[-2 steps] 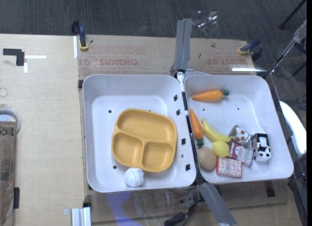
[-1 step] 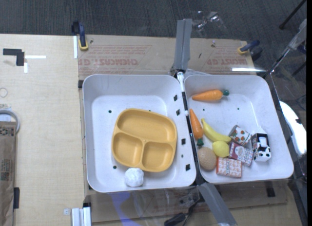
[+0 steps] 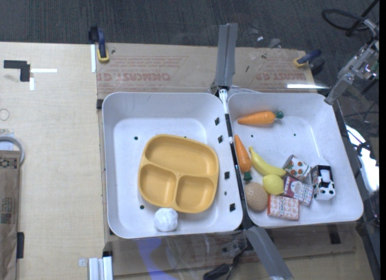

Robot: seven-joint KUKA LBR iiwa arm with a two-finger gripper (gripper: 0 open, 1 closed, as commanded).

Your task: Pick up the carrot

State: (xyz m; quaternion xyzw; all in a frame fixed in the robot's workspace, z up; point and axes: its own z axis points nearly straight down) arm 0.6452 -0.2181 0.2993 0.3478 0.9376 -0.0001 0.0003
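Two shallow white bins are set side by side on the bench: the left bin [image 3: 114,152] and the right bin [image 3: 319,113]. In the left bin, one yellow divided tray [image 3: 179,173] with three compartments and one white ball [image 3: 166,219] are seen; the ball lies just beside the tray's near edge. In the right bin, two carrots are counted. One carrot [image 3: 259,117] lies lengthwise across the far part of the bin, its green stem pointing right. A second carrot [image 3: 242,154] lies along the left wall, against the divider. One banana [image 3: 264,163], one lemon [image 3: 272,184], one brown egg-shaped item [image 3: 256,197] and four small cartons are also counted: a patterned carton [image 3: 296,167], a red carton [image 3: 299,189], another red carton [image 3: 283,207] and a black-and-white carton [image 3: 324,183]. The gripper [image 3: 362,67] is seen at the upper right, outside the right bin's far right corner. Whether it is open or closed cannot be told. Both carrots lie well apart from it, to its left and nearer the camera.
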